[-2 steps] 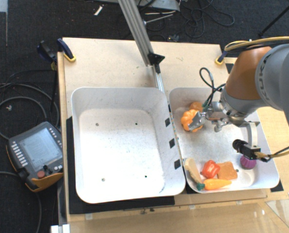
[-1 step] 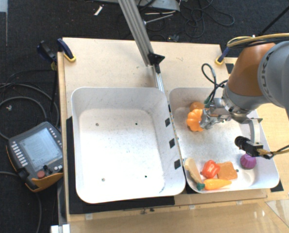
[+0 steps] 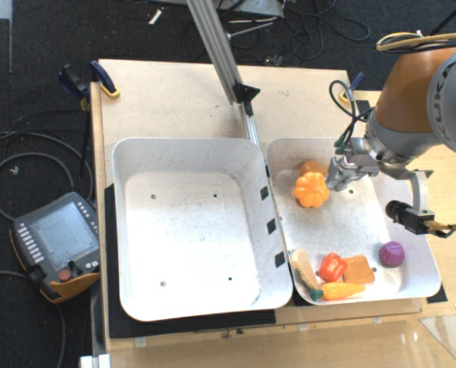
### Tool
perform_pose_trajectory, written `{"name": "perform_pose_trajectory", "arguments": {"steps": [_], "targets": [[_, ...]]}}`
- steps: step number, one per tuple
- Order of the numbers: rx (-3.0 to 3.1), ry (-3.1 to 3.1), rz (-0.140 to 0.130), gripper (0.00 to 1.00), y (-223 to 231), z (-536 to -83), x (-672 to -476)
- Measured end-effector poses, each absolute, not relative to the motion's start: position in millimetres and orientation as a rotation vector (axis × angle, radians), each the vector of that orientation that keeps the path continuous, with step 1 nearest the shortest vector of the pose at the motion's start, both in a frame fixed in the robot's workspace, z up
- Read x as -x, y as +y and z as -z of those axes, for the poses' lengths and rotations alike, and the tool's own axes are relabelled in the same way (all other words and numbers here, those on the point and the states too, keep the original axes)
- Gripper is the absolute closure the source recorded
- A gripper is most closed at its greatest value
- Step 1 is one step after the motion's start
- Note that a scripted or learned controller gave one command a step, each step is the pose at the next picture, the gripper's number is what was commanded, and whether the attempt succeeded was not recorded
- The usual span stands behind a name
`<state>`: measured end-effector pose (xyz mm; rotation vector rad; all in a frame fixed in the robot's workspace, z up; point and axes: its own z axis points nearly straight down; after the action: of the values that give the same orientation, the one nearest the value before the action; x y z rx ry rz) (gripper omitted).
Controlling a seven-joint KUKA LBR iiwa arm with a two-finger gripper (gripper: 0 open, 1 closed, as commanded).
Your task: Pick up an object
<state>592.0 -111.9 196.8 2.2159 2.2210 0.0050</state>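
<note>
Over the right bin (image 3: 411, 228) my gripper (image 3: 341, 176) sits just beside the pumpkin (image 3: 312, 189), nothing visibly held; its opening I cannot tell. I judge this the approach: next, centre over it and close.

A pale wooden bench (image 3: 174, 98) bears two shallow white bins, left (image 3: 136, 156) and right (image 3: 423, 278), side by side

Pale wooden bench (image 3: 174, 102) on dark carpet floor (image 3: 36, 29). Loose black cables (image 3: 304, 14) on the floor behind the bench; teach pendant (image 3: 55, 244) left of it. Aluminium strut (image 3: 216, 41) slants over the bench's back edge. Clamp (image 3: 97, 79) at the bench's back-left corner.
</note>
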Motion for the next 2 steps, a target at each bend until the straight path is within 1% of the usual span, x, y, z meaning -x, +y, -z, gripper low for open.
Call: {"name": "perform_pose_trajectory", "arguments": {"steps": [1,2], "targets": [[-2.216,2.221,-0.004,1.0,-112,-223,-593.2],[-2.211,2.23,-0.005,1.0,-58,-235,-601.2]]}}
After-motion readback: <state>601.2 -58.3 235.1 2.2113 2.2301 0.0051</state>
